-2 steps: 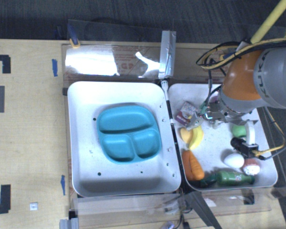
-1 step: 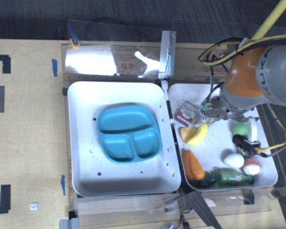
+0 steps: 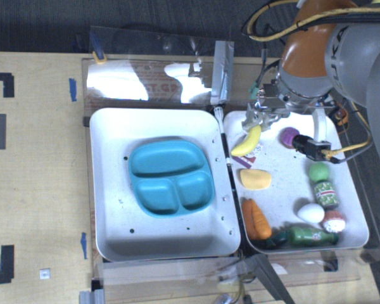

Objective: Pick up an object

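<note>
Yellow plastic banana (image 3: pixel 247 142) hangs under my gripper (image 3: pixel 261 114); whether it is pinched I cannot tell, so it may drop.

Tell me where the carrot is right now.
In the camera view, the carrot lies in the right bin, near its front-left corner, just below the yellow wedge and beside the green bottle.

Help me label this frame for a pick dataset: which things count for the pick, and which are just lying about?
In play:
gripper, over the right bin
banana, just below it

Lying about:
purple piece
yellow piece
carrot
egg
green bottle
blue tray in the left bin
</note>
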Available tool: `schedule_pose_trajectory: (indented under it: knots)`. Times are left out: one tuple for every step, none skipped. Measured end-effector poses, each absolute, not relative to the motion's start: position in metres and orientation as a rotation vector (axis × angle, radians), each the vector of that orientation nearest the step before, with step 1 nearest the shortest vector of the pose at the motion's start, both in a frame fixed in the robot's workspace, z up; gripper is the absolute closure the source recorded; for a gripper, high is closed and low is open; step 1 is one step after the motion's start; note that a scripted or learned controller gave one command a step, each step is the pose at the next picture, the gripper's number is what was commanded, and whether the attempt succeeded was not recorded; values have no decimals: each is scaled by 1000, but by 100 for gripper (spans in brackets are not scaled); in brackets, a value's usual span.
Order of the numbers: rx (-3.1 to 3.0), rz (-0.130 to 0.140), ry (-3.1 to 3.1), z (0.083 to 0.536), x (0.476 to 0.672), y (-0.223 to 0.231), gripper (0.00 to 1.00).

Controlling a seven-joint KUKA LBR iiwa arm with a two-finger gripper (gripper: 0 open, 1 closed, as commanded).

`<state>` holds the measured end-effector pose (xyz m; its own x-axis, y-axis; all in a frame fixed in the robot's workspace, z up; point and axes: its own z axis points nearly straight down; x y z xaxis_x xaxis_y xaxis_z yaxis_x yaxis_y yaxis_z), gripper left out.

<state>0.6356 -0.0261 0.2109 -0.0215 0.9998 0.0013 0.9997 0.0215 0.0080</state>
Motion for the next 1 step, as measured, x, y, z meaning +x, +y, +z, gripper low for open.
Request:
schedule_pose_trajectory:
  knots:
    - [2230,-4,2216,183,631,-56,100]
